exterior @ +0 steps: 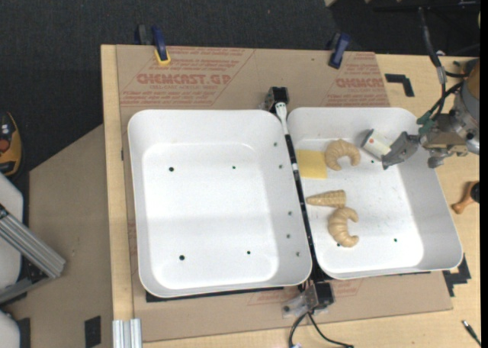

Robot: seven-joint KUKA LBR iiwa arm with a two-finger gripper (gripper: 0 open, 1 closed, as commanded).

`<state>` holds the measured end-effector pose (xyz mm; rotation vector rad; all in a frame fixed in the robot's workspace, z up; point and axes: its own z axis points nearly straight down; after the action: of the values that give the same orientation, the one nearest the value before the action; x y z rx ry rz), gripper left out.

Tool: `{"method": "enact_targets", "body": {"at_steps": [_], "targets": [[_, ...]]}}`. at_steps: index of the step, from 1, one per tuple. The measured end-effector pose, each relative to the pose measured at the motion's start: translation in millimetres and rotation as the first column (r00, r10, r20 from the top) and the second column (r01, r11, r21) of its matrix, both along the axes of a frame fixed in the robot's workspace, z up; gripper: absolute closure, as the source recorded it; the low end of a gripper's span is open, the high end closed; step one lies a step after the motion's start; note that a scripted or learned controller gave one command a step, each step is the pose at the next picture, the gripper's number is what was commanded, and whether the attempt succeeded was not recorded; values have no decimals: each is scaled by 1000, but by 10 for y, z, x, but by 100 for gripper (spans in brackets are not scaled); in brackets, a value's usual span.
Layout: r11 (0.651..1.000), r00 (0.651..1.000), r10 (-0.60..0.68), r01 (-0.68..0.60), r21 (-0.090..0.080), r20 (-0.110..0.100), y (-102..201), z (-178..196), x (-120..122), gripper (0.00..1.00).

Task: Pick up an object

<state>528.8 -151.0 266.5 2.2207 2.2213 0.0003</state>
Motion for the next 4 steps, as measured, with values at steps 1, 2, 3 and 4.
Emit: {"method": "enact_targets", "body": {"at_steps": [1,2,3,4], "targets": [[1000,1000,13,-13,6,-6,1220,-872,643,0],[1000,1000,1,-1,-1,11,1054,66,684,0],[1000,1000,1,-1,-1,4,1061,113,674,100],[1000,1000,4,-4,-1,5,1410,139,1115,100]]}}
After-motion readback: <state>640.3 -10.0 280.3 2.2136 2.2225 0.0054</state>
